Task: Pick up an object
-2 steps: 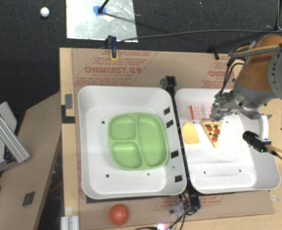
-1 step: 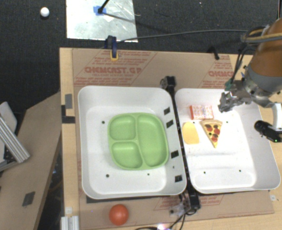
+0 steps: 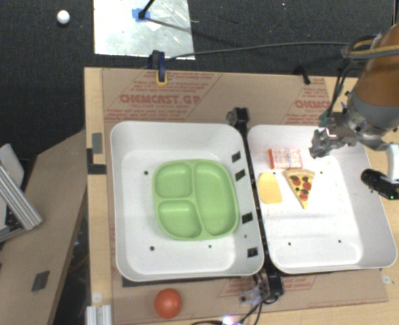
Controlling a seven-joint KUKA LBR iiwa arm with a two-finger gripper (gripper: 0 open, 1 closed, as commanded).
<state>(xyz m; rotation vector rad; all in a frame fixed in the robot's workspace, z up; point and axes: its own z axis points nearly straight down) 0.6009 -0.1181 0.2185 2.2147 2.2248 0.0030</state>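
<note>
The grey arm (image 3: 389,80) with its orange band is reaching in from the right and hanging over the far right part of the right bin (image 3: 348,249). Its gripper (image 3: 321,143) is hovering just above the bin's upper area, close to the right of a small red and white box (image 3: 284,158), and nothing is sitting between its tips; whether it is apart or closed cannot be told from this slant. Three things are lying in the right bin: the red and white box toward the far side, a pizza slice (image 3: 300,185) with red toppings just below it, pointing toward the near edge, and a pale yellow cheese wedge (image 3: 270,188) just to the left of the slice, near the bin's left wall. The left bin (image 3: 128,249) is holding a green divided tray (image 3: 195,198) with three compartments, sitting near the middle. An orange-red ball (image 3: 168,302) is resting on the bench board in front of the left bin, outside both bins. A blue clamp (image 3: 158,65) is gripping the far edge of the board.
</note>
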